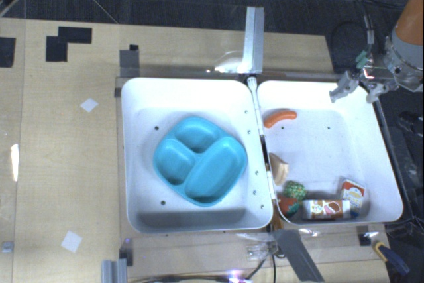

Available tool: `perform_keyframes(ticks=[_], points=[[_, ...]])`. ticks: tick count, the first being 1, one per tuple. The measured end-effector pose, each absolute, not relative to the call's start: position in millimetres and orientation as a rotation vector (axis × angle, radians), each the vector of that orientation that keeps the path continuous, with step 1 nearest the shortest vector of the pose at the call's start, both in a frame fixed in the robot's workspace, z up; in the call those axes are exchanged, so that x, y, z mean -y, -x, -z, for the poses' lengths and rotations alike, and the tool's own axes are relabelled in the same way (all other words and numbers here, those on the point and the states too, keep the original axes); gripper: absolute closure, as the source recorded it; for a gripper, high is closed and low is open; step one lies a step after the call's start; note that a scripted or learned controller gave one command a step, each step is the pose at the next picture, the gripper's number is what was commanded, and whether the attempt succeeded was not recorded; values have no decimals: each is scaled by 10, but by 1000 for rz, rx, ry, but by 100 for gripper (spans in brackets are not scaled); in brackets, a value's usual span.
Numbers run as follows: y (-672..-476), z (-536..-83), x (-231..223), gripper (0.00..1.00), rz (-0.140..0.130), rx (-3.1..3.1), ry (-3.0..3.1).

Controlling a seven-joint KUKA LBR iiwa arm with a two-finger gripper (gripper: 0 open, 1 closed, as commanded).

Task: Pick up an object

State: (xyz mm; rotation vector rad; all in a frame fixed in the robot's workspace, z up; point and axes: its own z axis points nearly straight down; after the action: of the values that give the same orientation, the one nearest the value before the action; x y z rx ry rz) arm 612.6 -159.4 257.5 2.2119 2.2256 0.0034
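The right bin (371, 142) holds an orange sausage-shaped toy (280, 117) near its back left. A beige piece (279, 168) lies against the left wall. Along the front sit a green and red item (292, 195), a lying can (326, 209) and a small red and white carton (352, 194). My gripper (358, 87) hovers over the bin's back right corner. Its two fingers are spread apart with nothing between them.
The left bin (142, 109) bears a blue divided plate (200, 160) in its middle. A metal post (254, 43) stands behind the wall shared by the bins. Cables lie on the dark floor at the right.
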Motion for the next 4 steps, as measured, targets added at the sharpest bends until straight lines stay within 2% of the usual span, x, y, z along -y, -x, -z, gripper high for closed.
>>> perform_keyframes(ticks=[1,2,3,4], points=[[-5920,-2719,1482,0,-4,-2294,-2141],[-5993,-2834,1444,0,-4,-2459,-1946],[-5603,-1882,1533,0,-3,-2096,-2338],[-4907,-898,1157,0,-14,-2178,-2252]])
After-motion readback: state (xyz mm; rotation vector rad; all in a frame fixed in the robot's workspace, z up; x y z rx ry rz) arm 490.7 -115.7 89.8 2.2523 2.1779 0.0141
